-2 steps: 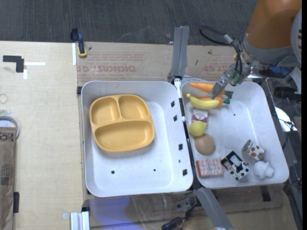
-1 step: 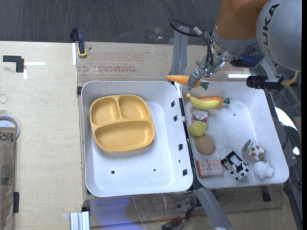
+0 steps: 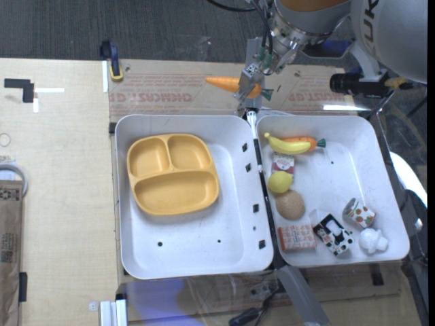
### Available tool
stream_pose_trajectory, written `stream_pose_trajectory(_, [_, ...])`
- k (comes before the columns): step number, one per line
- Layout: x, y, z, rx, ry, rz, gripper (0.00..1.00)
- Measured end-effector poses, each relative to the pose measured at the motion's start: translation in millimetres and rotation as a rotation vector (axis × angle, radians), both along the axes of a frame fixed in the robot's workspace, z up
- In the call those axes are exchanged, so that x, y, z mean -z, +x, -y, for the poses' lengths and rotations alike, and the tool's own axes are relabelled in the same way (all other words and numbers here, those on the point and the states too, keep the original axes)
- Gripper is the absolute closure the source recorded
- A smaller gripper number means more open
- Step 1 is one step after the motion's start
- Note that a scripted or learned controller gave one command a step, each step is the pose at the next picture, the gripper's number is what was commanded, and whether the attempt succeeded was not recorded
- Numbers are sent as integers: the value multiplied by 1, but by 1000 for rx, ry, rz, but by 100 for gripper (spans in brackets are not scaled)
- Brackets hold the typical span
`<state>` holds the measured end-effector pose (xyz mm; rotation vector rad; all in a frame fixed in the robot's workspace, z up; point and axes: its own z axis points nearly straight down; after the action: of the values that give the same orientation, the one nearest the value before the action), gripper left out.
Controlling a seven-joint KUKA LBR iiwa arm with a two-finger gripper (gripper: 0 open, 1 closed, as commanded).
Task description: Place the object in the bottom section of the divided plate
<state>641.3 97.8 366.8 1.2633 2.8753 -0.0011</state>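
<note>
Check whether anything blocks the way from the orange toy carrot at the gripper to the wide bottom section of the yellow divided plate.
Nothing visible does. The orange toy carrot sits at the gripper, above the bins' far edge. The wide bottom section of the yellow divided plate lies bare in the left white bin.

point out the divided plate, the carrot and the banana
divided plate (image 3: 174, 193): camera view, floor of its bottom section
carrot (image 3: 223, 83): camera view, orange body, left of the gripper (image 3: 253, 85)
banana (image 3: 277, 142): camera view, its yellow curve
</note>
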Motion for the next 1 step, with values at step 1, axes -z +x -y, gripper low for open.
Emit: stream_pose_trajectory(1, [0,0,0,0,0,-1,0])
